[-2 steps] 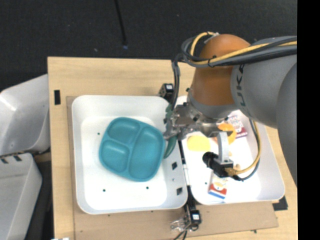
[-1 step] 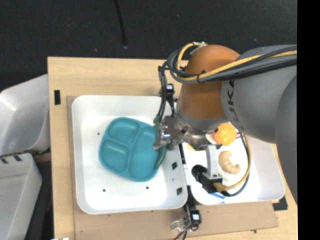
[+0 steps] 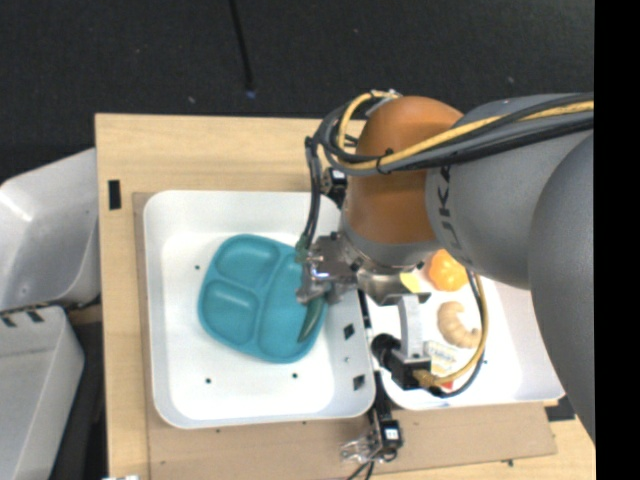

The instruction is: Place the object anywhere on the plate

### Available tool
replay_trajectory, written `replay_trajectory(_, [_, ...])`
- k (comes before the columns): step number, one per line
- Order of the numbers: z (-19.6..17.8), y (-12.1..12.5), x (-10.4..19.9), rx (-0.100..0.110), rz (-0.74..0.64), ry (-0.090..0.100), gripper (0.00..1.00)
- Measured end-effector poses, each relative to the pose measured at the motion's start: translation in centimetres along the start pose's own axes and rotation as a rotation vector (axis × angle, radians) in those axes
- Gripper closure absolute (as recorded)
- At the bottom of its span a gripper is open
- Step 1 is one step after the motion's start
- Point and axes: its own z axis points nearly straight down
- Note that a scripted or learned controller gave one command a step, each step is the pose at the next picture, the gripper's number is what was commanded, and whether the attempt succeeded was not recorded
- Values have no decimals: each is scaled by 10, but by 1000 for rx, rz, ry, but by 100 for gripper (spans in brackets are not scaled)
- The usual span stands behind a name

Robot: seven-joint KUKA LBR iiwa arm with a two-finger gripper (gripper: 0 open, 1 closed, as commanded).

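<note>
A teal divided plate (image 3: 245, 293) lies in the left white bin (image 3: 180, 388). My gripper (image 3: 316, 280) hangs over the plate's right edge, under the arm's orange band. A slim dark green object (image 3: 312, 320) reaches down from just below the gripper onto the plate's right rim. Whether the gripper grips it is hidden by the wrist.
The right bin (image 3: 520, 383) holds an orange round piece (image 3: 446, 269), a pale curved piece (image 3: 458, 324) and a small item with a label (image 3: 432, 354). The arm's grey body covers most of that bin. Cables loop around the wrist.
</note>
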Motion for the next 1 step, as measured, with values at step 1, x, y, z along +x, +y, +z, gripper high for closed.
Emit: replay_trajectory(1, [0,0,0,-1,2,0,0])
